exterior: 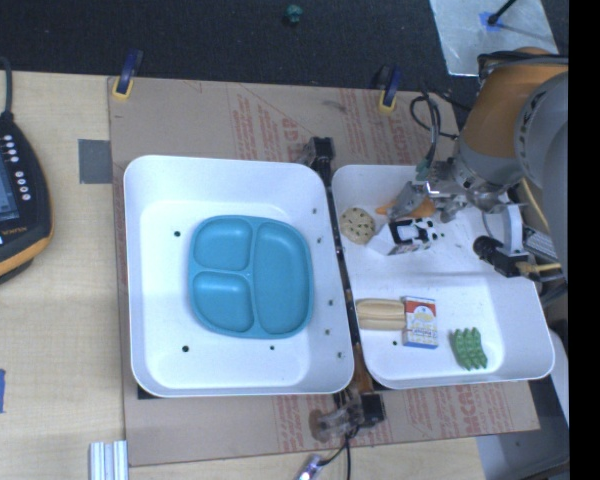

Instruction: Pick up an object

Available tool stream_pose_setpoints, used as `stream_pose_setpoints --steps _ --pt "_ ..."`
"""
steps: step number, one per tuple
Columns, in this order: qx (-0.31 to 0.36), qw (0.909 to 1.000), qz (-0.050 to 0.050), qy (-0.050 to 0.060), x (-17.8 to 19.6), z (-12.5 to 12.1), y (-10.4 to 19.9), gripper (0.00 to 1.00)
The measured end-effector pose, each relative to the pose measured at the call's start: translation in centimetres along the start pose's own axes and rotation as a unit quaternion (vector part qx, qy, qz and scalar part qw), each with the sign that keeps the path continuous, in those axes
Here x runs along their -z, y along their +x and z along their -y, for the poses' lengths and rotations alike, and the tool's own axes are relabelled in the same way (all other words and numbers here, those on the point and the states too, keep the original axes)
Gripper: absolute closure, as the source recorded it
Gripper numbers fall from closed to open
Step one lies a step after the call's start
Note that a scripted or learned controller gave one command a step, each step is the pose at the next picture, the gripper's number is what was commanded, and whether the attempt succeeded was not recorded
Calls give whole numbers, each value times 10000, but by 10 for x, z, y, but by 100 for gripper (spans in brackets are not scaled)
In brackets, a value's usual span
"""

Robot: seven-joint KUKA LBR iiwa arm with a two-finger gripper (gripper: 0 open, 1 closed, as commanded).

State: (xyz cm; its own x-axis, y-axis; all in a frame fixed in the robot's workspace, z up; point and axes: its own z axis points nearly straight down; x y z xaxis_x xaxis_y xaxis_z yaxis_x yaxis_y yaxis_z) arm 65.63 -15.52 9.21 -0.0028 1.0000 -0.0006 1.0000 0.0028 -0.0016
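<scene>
Your arm (520,118) comes in from the right and bends down over the far end of the right bin (520,368). The claw (420,213) sits low over that bin's far left part, right above a small black-and-white toy (417,233), which looks like a cow. An orange bit (385,208) pokes out just left of the claw. You cannot tell from this view how wide the claw stands, nor whether the toy is between its tips or only lying under them; the wrist and cables hide that spot.

Just left of the toy you have a round cookie (358,224), close to the bin's left wall. Nearer to you in the same bin lie three more things in a row: a tan bun (379,314) by the left wall, a small red and white box (419,321) beside it, and a green bumpy piece (469,348) further right, near the front rim. These three are well apart from the claw.

The left bin (160,358) holds a blue plate (251,275) with three compartments, lying flat in the middle. The two bins touch along their inner walls and rest on a brown board (230,108) clamped to the counter (50,348). On the counter's left edge you see a pendant (5,203) with an orange rim.
</scene>
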Motion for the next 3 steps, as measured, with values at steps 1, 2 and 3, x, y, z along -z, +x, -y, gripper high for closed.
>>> stream_pose_setpoints --steps 1,2,3 --pt "10 10000 -5 45 9 1 -1 100" --pt "9 10000 -2 -6 125 49 46 100" --pt "6 10000 -2 7 124 50 46 0"
